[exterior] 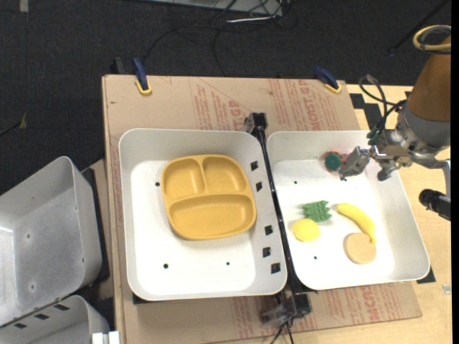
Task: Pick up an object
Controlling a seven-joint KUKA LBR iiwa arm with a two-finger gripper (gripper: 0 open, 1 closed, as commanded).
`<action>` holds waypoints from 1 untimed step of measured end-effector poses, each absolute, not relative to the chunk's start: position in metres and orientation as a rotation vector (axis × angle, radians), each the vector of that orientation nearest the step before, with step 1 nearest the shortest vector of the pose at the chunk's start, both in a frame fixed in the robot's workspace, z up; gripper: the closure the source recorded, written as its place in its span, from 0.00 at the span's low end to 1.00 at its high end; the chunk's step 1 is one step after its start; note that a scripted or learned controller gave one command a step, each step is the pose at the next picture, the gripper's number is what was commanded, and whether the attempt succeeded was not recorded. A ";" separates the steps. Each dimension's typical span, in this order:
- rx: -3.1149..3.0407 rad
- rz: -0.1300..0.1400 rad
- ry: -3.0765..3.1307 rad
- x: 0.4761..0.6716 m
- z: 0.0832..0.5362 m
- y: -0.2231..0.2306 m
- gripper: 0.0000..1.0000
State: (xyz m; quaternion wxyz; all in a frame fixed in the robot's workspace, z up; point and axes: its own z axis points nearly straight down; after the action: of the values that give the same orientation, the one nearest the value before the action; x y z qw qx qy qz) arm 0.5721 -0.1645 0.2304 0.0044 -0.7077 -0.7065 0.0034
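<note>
A slanted view from above shows a brown bench (186, 106) carrying two shallow white bins side by side. The left bin (143, 213) holds a yellow divided plate (209, 196) with three compartments, lying flat near the bin's middle. The right bin (401, 221) holds several small toy foods: a green leafy piece (315, 210) near its middle, a round yellow piece (306, 230) just beside and nearer than the green one, a yellow banana (358, 219) to their right, and a tan round disc (359, 249) touching or almost touching the banana's near end. At the far side of the right bin lies a small teal and red object (333, 161). The grey arm (430, 113) with its orange band reaches in from the right, and its end effector (367, 162) sits low over the far part of the right bin, just to the right of the teal and red object. Whether the end effector is spread or closed cannot be told from this angle, and nothing can be seen gripped in it. Two blue clamps (142, 77) with yellow pads sit at the bench's far edge.
</note>
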 end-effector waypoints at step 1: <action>-2.221 0.001 -2.222 0.575 0.236 -0.164 0.00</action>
State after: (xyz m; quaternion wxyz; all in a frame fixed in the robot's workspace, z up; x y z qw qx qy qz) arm 0.5746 -0.1643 0.2363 0.0000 -0.7069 -0.7074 0.0003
